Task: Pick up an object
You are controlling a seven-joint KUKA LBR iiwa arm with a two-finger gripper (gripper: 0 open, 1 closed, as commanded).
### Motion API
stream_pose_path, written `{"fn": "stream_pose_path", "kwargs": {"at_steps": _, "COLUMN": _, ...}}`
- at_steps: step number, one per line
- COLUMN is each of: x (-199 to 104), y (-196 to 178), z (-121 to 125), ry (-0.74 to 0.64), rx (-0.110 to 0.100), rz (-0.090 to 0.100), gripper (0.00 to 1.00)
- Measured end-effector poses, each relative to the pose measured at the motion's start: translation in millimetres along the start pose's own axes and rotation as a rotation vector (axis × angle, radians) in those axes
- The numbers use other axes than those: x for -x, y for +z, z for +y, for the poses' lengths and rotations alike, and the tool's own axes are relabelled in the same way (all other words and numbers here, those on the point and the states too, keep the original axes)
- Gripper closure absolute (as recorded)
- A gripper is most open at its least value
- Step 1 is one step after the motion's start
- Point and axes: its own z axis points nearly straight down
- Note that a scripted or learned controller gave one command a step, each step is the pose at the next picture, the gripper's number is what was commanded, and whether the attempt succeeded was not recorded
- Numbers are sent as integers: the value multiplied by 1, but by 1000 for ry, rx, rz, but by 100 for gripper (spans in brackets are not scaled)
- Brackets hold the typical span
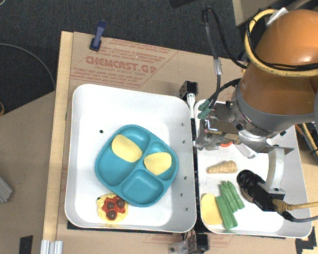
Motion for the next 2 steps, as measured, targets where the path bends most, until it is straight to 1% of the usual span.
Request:
{"fn": "stream_pose_path", "kwargs": {"at_steps": 1, "x": -22, "y": -200, "z": -4, "ry": -2, "rx": 15, "rz": 5, "gripper": 100}}
{"fn": "stream_pose_path", "kwargs": {"at_steps": 2, "x": -22, "y": -44, "z": -6, "ry": 4, "rx": -19, "rz": -4, "gripper": 100}}
